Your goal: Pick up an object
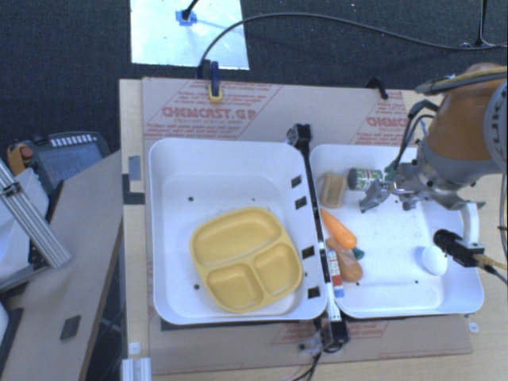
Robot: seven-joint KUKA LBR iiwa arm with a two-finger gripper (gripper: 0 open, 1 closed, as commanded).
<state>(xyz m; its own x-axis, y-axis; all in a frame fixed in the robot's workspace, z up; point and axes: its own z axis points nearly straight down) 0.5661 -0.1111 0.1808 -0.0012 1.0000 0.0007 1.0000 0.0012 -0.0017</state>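
- Camera view, the count: two white bins, one yellow tray (246,260), one gripper (387,202), and five loose things: one small can (365,178), one beige piece (332,189), one carrot (339,230), one brown-orange piece (349,267) and one white egg (433,260).
- The surface: the counter (131,141) carries a pale board (317,109) with red printed letters, and both bins stand on this board side by side.
- The room: around the counter there is a dark floor (63,54). A shiny square sheet (159,22) lies on it behind the counter.
- The left bin (163,213) holds the yellow tray, which has three compartments. It lies flat, toward the near side of the bin.
- The right bin (397,288) holds all five loose things. The can and the beige piece are near the far left corner. The carrot and the brown-orange piece lie along the left wall. The egg is at the right side, well apart from them.
- The gripper hangs over the right bin, just beside the can. It is spread, with nothing between its two prongs.
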